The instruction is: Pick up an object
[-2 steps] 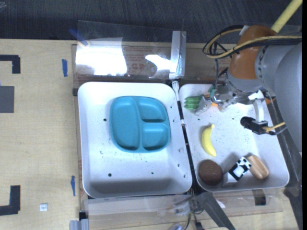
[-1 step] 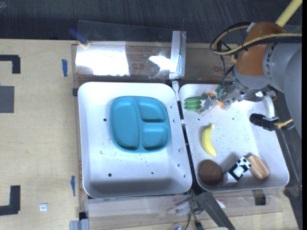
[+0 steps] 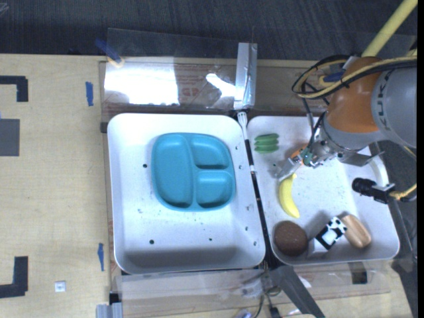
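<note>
worktop [image 3: 46, 197]: pale wood, carries two shallow white plastic bins side by side.
left bin [image 3: 126, 230]: holds teal divided plastic tray [image 3: 193, 169], well apart from the arm.
right bin [image 3: 381, 244]: holds yellow banana [image 3: 288, 197], brown round ball [image 3: 290, 238], tan wooden block [image 3: 356, 230], black-and-white checkered cube [image 3: 330, 232], green ridged toy [image 3: 266, 142].
risk: banana is curved and smooth, could slip or roll out of a pinch; tool may also close on bare bin floor beside it.
tool [image 3: 286, 167]: low in right bin, tip just above banana's top end; finger spread too small to read, cannot tell; nothing visibly held.
</note>
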